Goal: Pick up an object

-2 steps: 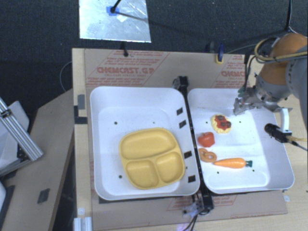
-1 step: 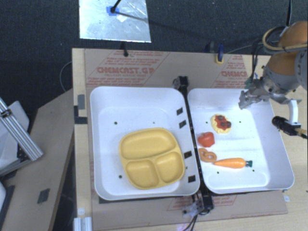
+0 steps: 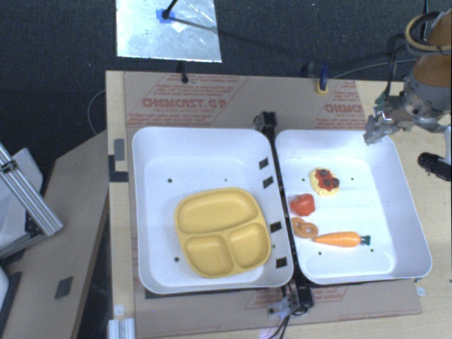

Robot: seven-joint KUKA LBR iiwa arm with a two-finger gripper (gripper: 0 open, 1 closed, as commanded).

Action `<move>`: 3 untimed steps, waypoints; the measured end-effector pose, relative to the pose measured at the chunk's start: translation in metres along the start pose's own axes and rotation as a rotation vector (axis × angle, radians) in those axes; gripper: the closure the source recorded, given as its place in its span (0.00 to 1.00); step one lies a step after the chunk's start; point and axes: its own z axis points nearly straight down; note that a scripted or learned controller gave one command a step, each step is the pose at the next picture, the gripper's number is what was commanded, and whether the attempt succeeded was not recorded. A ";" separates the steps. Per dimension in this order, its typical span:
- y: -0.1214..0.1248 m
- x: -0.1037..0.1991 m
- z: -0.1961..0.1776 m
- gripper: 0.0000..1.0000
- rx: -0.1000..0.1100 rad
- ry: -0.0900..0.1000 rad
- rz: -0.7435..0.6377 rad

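The right bin [image 3: 395, 210] holds a small round pizza-like toy [image 3: 325, 181], a red pepper-like piece [image 3: 303, 204], an orange pretzel-shaped piece [image 3: 305, 227] and an orange carrot [image 3: 339, 239]. My gripper [image 3: 376, 129] hangs at the far right, over the bin's back right corner, well away from the toys. Nothing shows between its fingers.
The left bin [image 3: 162, 154] bears a yellow three-compartment tray [image 3: 222, 230]. A divider with black clips [image 3: 279, 196] runs between the bins. A shiny sheet [image 3: 168, 20] lies on the dark floor behind the bench. An aluminium frame piece [image 3: 25, 196] stands at the left.
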 end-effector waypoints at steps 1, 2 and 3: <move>0.006 0.004 -0.065 1.00 -0.001 0.000 -0.002; 0.002 0.053 -0.049 1.00 0.008 0.004 -0.004; 0.005 0.102 -0.052 1.00 0.006 0.004 -0.004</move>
